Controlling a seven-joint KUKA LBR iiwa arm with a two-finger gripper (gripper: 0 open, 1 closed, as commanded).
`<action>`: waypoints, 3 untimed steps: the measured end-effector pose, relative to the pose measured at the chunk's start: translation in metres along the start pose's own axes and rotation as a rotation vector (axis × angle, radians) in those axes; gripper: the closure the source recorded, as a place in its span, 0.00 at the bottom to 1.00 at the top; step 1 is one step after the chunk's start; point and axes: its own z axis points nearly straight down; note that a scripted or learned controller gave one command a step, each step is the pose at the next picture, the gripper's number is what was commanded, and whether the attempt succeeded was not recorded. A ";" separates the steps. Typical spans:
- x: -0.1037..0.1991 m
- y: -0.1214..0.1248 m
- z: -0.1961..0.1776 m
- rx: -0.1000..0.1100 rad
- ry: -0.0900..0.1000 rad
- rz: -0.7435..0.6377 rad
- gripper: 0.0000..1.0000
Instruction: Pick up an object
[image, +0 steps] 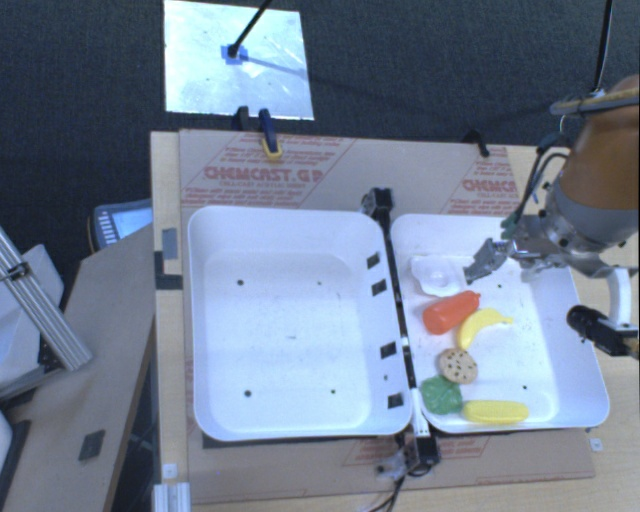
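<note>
Gripper (484, 262) sits over the upper part of the right bin (590, 385), at the end of the grey arm (590, 215) w/ orange band (605, 150) coming in from the right. Metal fingertips point down-left; they are small and blur together, so cannot tell how far apart they stand or whether anything is between them. Arm upper part is cut off by the frame's top-right edge. A black part (598, 330) of the rig overhangs the bin's right rim, partly cut off.

Just beside the fingertips, to the left: a white object (434, 274), pale on the white bin floor, outline hard to make out; touching the gripper or not, cannot tell. Just below it, an orange-red piece (450, 311), carrot-like. Touching its right end, a yellow banana (482, 326), tilted. Lower: a round cookie (458, 366) w/ dark specks, then a green item (441, 394) in the bin's lower-left corner, shape unclear. Beside the green item, a long yellow piece (494, 411) lies flat near the front wall.

Left bin (205, 250) touches the right bin along the centre seam, where black clips (385, 320) run. Both bins sit on a cardboard sheet (260, 172) w/ red print, partly covered by the bins. Shiny square panel (238, 58) lies beyond the bench, top-left.
</note>
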 end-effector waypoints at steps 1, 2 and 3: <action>0.012 0.021 0.112 0.012 0.002 -0.005 0.00; -0.010 0.010 0.011 -0.005 -0.002 0.000 0.00; -0.024 0.024 0.106 0.010 0.001 -0.001 0.00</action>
